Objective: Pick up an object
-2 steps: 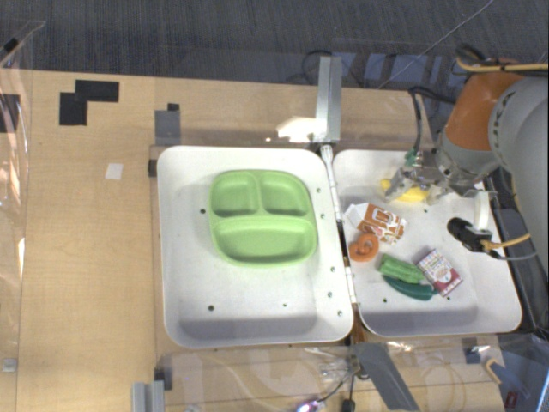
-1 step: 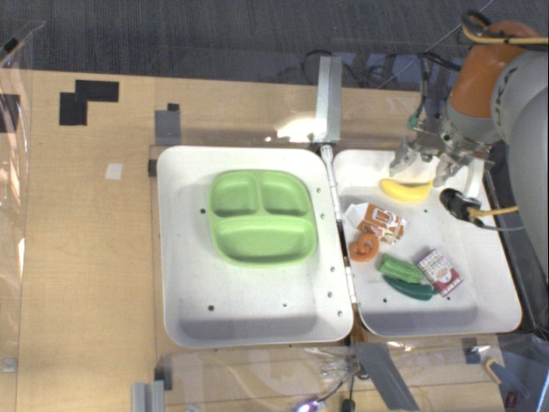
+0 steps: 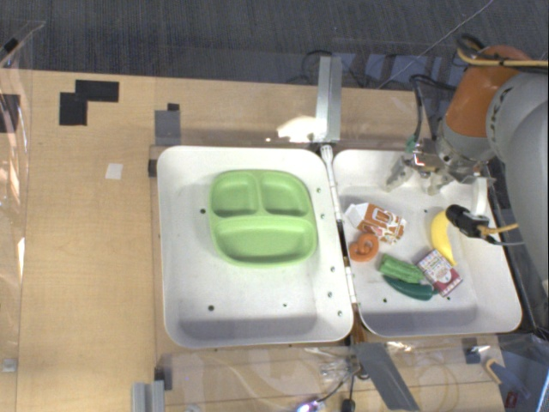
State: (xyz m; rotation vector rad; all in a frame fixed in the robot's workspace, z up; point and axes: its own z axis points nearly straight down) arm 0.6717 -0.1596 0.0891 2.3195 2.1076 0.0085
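Note:
My gripper [image 3: 417, 178] hangs over the back part of the right bin [image 3: 497, 316], its fingers spread open with nothing between them. In front of it lie an orange and white packet [image 3: 378, 220], an orange ring [image 3: 364, 248], a green vegetable [image 3: 405, 279], a yellow banana [image 3: 440, 235] and a small pink box [image 3: 439, 270]. The packet is the closest of these to the gripper, a little to its front left. None of them touches the gripper.
A green divided plate [image 3: 262, 217] lies in the left bin [image 3: 184, 307]. A metal divider rail [image 3: 336, 230] runs between the two bins. The arm's orange band [image 3: 470, 106] and grey body stand over the right bin's back right corner.

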